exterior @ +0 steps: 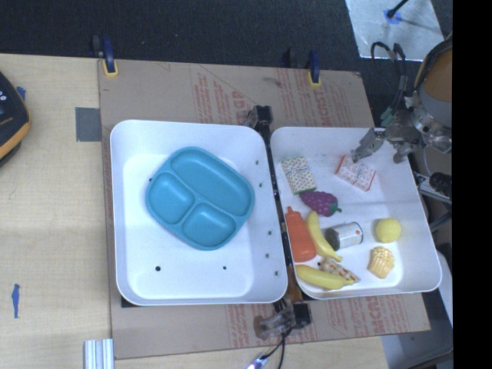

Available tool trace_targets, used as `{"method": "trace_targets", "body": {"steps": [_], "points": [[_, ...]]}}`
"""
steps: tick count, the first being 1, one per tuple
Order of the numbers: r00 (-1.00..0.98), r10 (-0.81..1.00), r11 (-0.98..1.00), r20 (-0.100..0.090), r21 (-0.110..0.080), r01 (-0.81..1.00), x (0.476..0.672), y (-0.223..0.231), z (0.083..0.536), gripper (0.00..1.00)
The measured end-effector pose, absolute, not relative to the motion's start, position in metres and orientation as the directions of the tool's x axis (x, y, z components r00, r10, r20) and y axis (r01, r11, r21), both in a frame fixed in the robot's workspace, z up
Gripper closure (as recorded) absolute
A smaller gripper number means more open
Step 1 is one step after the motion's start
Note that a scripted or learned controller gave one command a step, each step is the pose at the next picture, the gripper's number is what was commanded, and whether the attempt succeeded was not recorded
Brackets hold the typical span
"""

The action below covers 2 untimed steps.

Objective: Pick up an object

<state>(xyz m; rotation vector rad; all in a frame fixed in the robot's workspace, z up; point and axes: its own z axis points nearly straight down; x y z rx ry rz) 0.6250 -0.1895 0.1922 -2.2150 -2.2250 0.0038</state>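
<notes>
Gripper point(382, 146) hovers open above red-white packet point(356, 174)

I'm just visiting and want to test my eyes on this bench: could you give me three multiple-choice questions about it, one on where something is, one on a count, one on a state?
1. Where does the blue divided plate lie?
A. left bin
B. right bin
C. on the cardboard

2. How many bananas are in the right bin?
A. none
B. two
C. five

3. What is the claw doing?
A. gripping the lemon
B. lifting the plate
C. hanging open over the right bin's far corner, holding nothing

Answers:
1 A: the plate lies in the left bin.
2 B: one banana beside the orange bottle, another along the near edge.
3 C: its fingers are spread with nothing between them.
</notes>
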Motion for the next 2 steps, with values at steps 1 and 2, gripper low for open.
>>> {"method": "trace_targets", "body": {"steps": [1, 2], "points": [[-0.006, 1.0, 0.006, -0.001, -0.005, 1.0, 0.576, -0.142, 0.152, 0.0], [-0.005, 1.0, 0.005, -0.003, 0.003, 1.0, 0.612, -0.176, 0.095, 0.0]]}}
